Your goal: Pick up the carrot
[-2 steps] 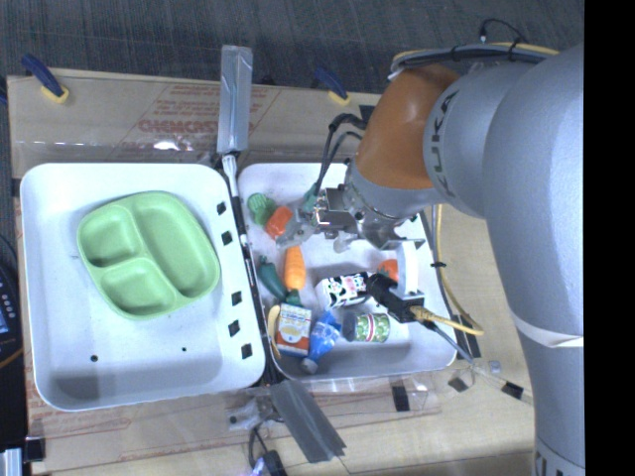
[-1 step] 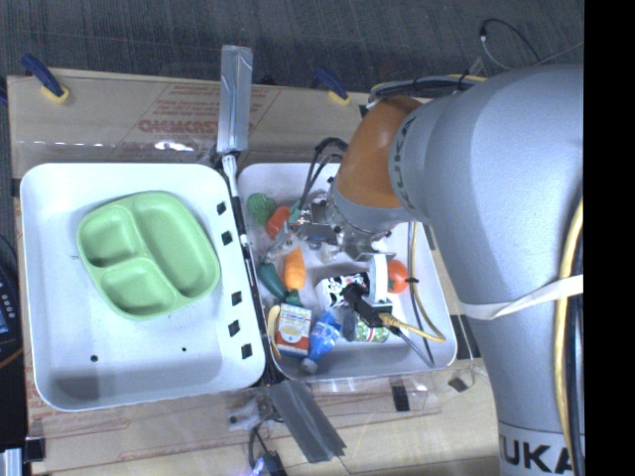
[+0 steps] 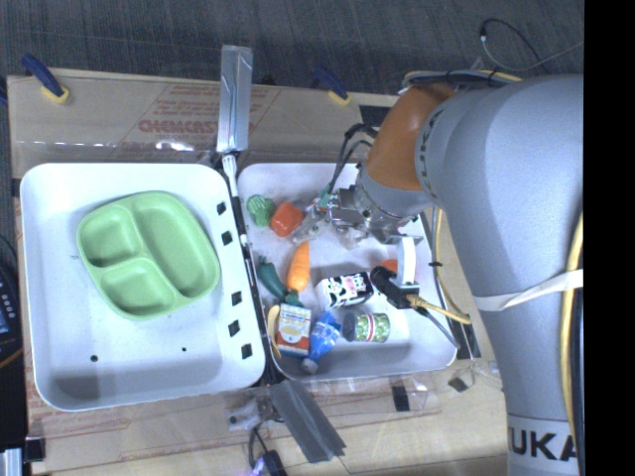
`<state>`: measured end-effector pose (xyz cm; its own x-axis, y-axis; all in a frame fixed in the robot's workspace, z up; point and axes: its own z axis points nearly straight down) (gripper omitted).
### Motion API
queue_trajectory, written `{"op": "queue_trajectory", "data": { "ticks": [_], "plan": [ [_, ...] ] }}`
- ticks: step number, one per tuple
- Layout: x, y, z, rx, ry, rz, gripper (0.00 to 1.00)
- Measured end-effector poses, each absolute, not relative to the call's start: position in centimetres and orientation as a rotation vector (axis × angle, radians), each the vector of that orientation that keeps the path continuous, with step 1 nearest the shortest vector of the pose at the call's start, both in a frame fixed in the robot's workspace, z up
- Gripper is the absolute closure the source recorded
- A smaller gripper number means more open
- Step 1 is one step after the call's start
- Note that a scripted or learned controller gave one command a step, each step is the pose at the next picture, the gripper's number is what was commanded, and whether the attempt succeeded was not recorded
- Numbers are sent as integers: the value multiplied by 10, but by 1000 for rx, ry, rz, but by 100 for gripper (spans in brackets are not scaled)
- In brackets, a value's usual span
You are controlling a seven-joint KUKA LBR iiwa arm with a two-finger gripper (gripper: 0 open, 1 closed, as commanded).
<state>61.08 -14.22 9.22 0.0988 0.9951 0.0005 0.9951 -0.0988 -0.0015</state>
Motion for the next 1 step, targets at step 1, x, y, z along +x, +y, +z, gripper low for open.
{"op": "queue_trajectory", "data": {
  "ticks": [1],
  "plan": [
    [568,-98,93,-2309,-2132,4,0]
  ]
}}
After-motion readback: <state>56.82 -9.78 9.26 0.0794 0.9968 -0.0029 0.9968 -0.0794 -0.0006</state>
